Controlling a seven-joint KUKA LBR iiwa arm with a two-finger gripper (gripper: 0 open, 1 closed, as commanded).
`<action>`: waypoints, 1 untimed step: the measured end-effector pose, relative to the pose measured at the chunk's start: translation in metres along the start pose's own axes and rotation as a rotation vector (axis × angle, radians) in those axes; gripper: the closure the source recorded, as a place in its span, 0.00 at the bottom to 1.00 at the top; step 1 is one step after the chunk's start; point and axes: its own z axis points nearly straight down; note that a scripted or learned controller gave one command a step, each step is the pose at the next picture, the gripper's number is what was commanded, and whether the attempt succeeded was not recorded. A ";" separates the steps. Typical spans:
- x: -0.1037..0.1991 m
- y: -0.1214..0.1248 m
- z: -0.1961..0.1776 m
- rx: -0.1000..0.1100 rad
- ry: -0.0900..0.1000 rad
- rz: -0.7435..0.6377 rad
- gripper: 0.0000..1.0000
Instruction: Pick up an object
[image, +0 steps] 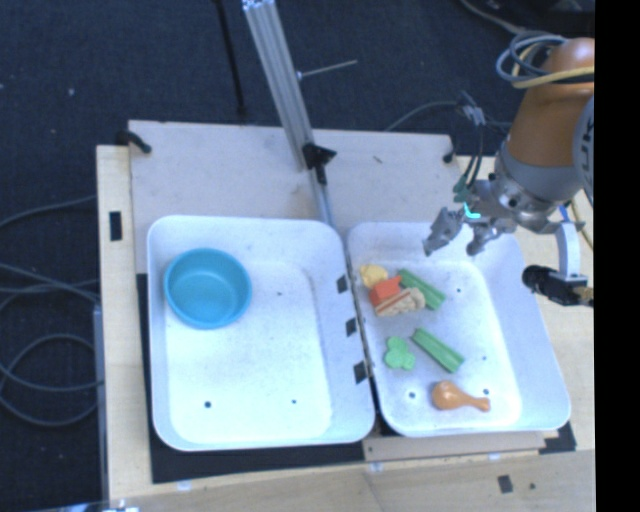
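No writing or label can be read on anything here. A blue bowl (207, 287) sits in the left bin (250, 400). In the right bin (520, 370), a yellow, orange and tan toy cluster (388, 291) touches a green stick (421, 288) slanting down to the right. Below lie a green clover piece (400, 353), a second green stick (438, 349) on the same slant, and an orange drumstick (458, 397) lying nearly level. The gripper (458, 238) hangs above the bin's far end, fingers spread, nothing between them.

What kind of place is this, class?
Probably a robotics lab: a robot arm with its claw above a white bin of toy food, a metal camera pole, loose cables on the floor.
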 end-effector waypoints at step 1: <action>0.000 0.000 0.000 0.000 0.000 0.000 0.00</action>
